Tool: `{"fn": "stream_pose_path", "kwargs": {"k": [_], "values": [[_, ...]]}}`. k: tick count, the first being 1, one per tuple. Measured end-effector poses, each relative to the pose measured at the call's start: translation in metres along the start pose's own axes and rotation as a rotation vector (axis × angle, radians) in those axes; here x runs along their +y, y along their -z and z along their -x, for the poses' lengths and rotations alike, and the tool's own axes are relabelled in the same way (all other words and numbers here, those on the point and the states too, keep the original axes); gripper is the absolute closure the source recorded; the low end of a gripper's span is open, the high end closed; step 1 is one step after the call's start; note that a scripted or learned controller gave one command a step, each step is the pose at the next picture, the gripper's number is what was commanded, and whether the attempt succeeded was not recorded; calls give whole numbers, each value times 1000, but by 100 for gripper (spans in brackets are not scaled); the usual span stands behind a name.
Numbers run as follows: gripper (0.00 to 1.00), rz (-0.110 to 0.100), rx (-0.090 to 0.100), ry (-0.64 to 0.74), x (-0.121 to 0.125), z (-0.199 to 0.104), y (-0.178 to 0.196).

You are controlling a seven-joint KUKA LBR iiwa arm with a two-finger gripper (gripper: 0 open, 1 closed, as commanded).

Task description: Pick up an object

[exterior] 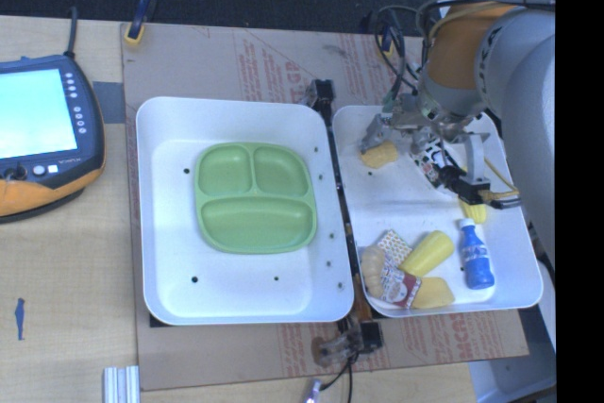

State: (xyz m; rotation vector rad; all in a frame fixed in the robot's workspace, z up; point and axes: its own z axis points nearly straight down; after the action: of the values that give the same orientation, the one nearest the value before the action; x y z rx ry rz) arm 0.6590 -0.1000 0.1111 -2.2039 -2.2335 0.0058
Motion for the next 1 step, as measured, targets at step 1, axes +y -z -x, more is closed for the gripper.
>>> {"fn": "stream_pose_path", "kwargs": {"k": [1], "values": [[0, 1, 0, -7, -3, -4, -19]]}}
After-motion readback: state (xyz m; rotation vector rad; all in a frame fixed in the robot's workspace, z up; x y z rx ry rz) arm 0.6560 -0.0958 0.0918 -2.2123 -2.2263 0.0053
